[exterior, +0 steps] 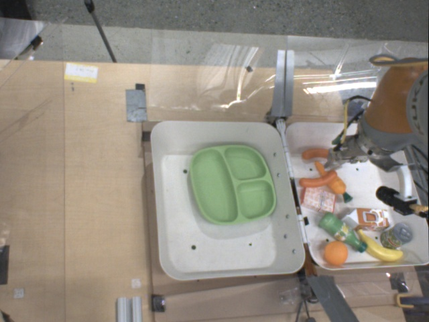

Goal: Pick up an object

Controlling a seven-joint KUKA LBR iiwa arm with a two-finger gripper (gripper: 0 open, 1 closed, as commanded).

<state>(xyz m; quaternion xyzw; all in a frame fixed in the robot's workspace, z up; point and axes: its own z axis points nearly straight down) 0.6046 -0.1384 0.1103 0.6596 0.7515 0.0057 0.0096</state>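
Camera view: tool (343, 151), finger state impossible to tell, hangs over the right bin (409, 263) just above a carrot (322, 179) and sausage (315, 154); nothing visibly lifted yet.

Toy food (322, 180) (jumbled) in right bin (402, 263).

One fixed camera looks down on me at a slant from above the tabletop (74, 180), taking in both white bins (221, 260) from moderate height, my arm (395, 106) entering at right.
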